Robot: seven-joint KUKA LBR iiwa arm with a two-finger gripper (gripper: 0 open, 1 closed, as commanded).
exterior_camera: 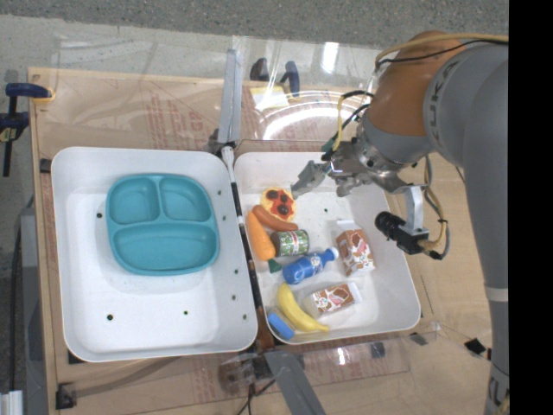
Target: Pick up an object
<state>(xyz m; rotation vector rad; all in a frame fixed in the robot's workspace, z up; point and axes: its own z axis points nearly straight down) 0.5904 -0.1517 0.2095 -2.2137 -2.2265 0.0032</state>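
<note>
I read the pick as not yet made: my gripper (318, 176) hangs over the upper part of the right bin (393, 296) with its fingers spread and nothing between them, so the descent, the closing and the lift are all left to do. The nearest candidate, a small pizza slice (278, 201), lies just below and left of the fingertips with its point aimed down-right, and beside it the hot dog (274, 219) and carrot (259, 236) both run with their long axes from upper left to lower right. The left bin (69, 258) holds a teal plate (162, 223).
</note>
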